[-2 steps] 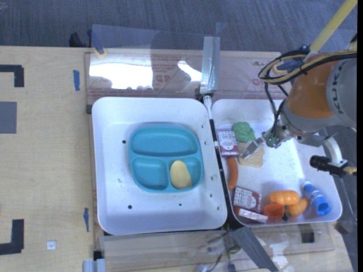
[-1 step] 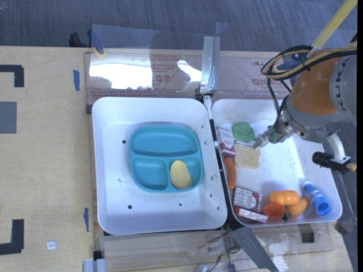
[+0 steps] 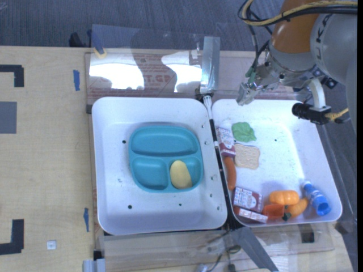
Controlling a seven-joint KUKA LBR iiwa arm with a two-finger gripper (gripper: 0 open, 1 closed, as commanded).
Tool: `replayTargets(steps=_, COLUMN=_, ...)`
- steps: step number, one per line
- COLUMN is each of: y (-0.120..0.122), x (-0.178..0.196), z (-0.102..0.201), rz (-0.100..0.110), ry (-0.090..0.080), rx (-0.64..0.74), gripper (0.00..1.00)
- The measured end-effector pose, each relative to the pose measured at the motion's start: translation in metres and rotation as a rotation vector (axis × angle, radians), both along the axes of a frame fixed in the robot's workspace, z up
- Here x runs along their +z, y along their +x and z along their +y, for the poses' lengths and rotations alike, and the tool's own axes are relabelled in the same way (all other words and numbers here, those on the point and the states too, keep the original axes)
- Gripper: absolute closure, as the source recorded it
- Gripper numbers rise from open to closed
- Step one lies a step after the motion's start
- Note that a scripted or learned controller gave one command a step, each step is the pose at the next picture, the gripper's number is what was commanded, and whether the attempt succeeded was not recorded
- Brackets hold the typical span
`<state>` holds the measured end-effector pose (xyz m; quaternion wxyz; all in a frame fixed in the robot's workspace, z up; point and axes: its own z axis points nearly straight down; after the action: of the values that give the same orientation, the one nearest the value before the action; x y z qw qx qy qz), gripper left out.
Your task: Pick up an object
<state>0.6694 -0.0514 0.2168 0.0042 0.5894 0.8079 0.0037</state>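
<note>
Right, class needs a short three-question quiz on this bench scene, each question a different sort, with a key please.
1. True or false: the yellow potato-like item lies in a compartment of the teal tray.
2. Multiple choice: the green leafy item lies in which bin? A) the left bin B) the right bin C) outside both.
3. Fill in: the blue bottle lies near the right bin's ____ corner, as the camera sees it.

Key: 1 true; 2 B; 3 lower right. The gripper hangs above the right bin's upper left edge.
</note>
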Motion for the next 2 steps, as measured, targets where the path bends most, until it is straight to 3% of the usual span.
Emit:
replayTargets(steps=1, y=-0.0984, x=-0.0326, z=-0.0399, rz=0.012, ry=-0.003, rx=0.101, gripper=1.0)
replayTargets(steps=2, y=-0.0976, x=-0.0319, z=-0.0382, rz=0.01, ry=-0.002, rx=0.104, gripper=0.0)
